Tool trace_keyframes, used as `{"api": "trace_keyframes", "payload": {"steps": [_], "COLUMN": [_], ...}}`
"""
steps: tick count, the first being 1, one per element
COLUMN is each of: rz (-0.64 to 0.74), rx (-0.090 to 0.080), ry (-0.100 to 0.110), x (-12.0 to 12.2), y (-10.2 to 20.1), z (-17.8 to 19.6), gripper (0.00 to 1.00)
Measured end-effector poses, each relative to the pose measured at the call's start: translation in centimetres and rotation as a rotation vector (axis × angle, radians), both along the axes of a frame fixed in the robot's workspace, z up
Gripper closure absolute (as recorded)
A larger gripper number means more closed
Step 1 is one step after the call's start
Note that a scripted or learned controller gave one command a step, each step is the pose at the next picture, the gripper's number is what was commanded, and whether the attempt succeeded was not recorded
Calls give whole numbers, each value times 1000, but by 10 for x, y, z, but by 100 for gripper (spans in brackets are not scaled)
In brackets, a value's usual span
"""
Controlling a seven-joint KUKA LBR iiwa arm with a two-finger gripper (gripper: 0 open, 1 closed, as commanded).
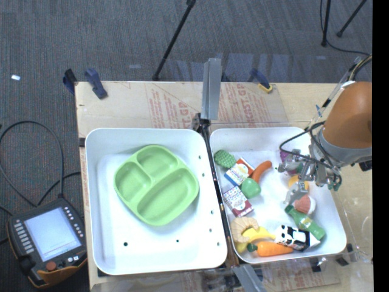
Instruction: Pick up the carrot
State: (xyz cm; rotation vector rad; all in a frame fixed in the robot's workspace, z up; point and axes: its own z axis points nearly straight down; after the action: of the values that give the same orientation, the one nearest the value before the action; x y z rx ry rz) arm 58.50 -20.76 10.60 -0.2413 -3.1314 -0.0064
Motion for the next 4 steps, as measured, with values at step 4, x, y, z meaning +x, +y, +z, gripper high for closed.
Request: {"api": "trace_keyframes", "payload": {"steps": [4], "rz": [169], "rx": [-1], "ry": [1], "x": [-13], "y": [-2], "z": [-21], "gripper": [0]}}
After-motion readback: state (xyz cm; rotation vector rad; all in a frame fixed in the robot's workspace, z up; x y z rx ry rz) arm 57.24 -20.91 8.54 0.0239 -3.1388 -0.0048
